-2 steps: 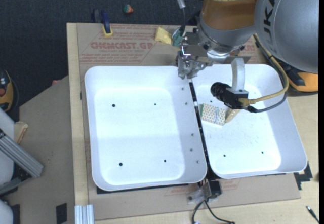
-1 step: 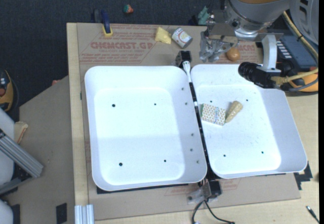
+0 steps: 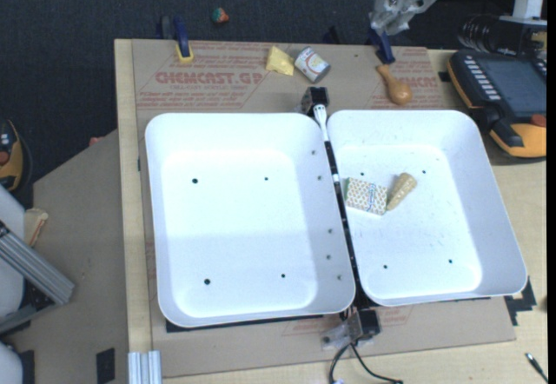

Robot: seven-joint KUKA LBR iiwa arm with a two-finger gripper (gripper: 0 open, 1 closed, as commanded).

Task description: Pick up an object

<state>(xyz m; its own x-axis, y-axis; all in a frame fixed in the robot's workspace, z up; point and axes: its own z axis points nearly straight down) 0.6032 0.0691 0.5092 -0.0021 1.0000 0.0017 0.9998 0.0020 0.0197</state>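
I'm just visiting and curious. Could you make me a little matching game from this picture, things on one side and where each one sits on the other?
Things:
1. patterned packet
2. yellow wedge
3. gripper
4. small colourful ball

Places:
A. on the dark floor beyond the bench
B. inside the right bin
C. above the bench's far edge, outside both bins
D. on the brown board behind the left bin

Pairs: 1-B, 2-D, 3-C, 4-A
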